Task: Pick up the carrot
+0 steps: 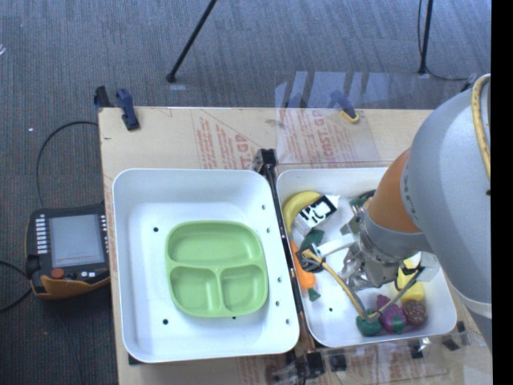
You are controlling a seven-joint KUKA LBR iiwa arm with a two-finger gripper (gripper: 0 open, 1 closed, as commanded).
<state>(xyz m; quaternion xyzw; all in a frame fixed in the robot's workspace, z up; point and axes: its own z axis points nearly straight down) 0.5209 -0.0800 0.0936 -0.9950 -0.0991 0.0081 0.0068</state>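
Orange carrot (305,277) lies at the left edge of the right bin (437,327), lower centre of frame, against the divider. End effector (362,269) hangs low over that bin, right of the carrot; grip state: cannot tell. Green tray (216,266) sits in the left bin (136,215). Banana (298,207) above the carrot.

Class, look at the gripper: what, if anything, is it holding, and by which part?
It cannot be told. The gripper sits low in the right bin near the carrot, but its grip is hidden.
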